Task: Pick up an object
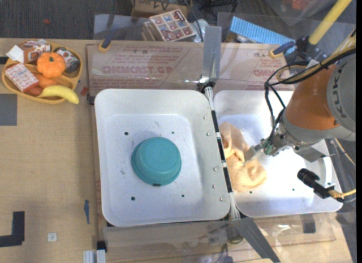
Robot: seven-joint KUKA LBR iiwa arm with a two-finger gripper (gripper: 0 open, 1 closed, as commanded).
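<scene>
Pincer position: the pincer (266,146) sits right of frame centre, low over the right bin (294,199), at the end of the grey arm (317,109) with its orange band.
Pincer state: cannot tell whether it is apart or together; the tip is small and blurred against the bright bin floor.
Hold: nothing is seen clamped in it.
Task's thing: a pale peach, soft-looking lumpy object (240,157), lying in the right bin against that bin's left wall.
Key relation: the lumpy object lies just to the left of the pincer and slightly below it in the frame; the tip appears to be at or touching the object's right edge, though contact cannot be confirmed.
Long axis: the object runs roughly top to bottom of the frame, from a narrower upper lobe to a broader lower mass, parallel to the divider between the bins.
Appearance: creased, folded surface, light orange-cream, no hard edges; judged to be pliable and likely to deform under grip.
Other candidate: a teal bowl (157,160), upside down, in the middle of the left bin (113,115), well apart from the pincer.
Judgement: the lumpy object is the nearer target; a short shift leftward would centre the pincer over it.
Off the bins: a yellow tray of toy food (39,72) on the surface (45,171) at upper left.
</scene>
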